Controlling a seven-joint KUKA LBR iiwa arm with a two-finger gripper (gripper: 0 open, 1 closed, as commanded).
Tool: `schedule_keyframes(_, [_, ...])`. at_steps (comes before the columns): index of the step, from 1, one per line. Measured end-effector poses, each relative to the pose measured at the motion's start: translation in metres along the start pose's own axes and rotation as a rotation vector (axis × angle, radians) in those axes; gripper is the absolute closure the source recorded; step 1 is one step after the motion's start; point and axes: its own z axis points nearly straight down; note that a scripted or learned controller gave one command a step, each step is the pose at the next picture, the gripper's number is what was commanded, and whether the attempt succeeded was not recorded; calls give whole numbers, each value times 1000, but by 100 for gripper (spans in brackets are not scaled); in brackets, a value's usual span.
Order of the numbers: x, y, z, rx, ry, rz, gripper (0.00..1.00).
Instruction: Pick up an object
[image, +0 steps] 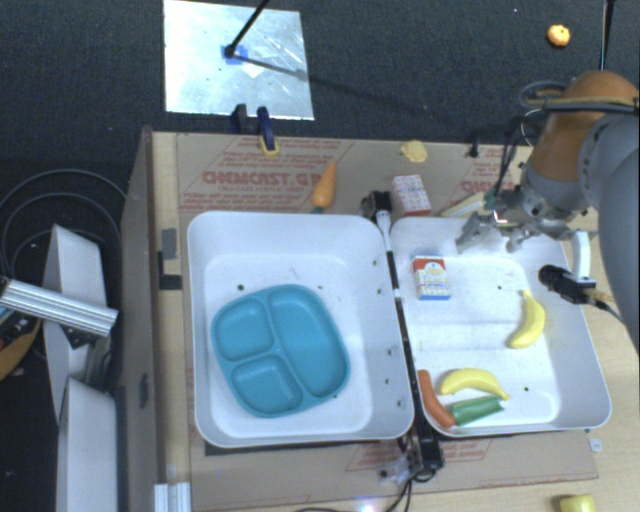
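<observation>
gripper hovered at right bin far edge | grip state: cannot tell | small box lay near it, apart

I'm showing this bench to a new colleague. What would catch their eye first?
Probably the blue plate with its three compartments, lying in the left bin. Next, the two yellow bananas in the right bin, with a small carton near that bin's far edge. The gripper hovers over the right bin's far corner.
</observation>
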Motion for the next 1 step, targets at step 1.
schedule_keyframes(1, [-49, -2, 44, 2, 1, 5, 0])
